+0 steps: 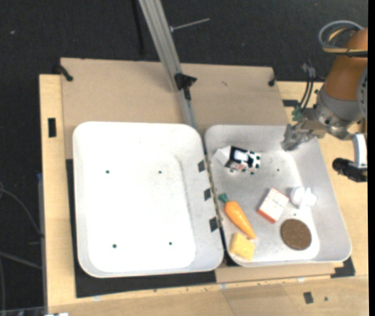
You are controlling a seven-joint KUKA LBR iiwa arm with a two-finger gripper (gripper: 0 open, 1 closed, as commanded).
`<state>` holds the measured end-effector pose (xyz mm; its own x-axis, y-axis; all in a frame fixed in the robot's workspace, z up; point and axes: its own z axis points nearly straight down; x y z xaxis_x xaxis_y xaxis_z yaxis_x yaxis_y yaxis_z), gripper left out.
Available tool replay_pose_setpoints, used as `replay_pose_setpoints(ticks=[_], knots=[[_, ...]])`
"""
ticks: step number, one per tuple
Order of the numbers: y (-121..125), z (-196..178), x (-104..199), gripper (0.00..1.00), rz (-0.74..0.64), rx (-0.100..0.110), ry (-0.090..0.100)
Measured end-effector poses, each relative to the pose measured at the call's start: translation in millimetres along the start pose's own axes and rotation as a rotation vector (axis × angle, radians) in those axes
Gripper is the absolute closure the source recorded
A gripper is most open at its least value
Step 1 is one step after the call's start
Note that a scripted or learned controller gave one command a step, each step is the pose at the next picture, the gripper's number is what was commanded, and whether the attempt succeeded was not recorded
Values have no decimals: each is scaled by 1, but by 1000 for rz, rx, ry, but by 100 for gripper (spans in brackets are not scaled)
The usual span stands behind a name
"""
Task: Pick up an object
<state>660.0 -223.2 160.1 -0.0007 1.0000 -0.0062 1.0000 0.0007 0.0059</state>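
Observation:
My gripper (294, 139) hangs over the far right corner of the right bin (325, 196), with nothing visible between its fingers. In that bin lie a black-and-white cow toy (243, 160), an orange carrot (238, 217), a yellow cheese wedge (243, 247), a small white box with a red edge (273, 205), a white crumpled piece (302, 196) and a brown round disc (296, 234). The cow toy lies to the left of the gripper, a short way off.
The left bin (138, 196) sits beside the right one, with small black clips on the shared edge. A grey metal pole (164, 45) slants up from between the bins. Bench edge and dark floor surround them.

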Motion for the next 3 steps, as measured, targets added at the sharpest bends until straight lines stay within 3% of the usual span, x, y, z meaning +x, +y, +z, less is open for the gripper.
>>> replay_pose_setpoints(ticks=[1,2,3], knots=[[1,-66,-3,100,0,-4,3],[1,-53,-5,100,0,7,3],[-13,-65,49,100,-5,5,5]])
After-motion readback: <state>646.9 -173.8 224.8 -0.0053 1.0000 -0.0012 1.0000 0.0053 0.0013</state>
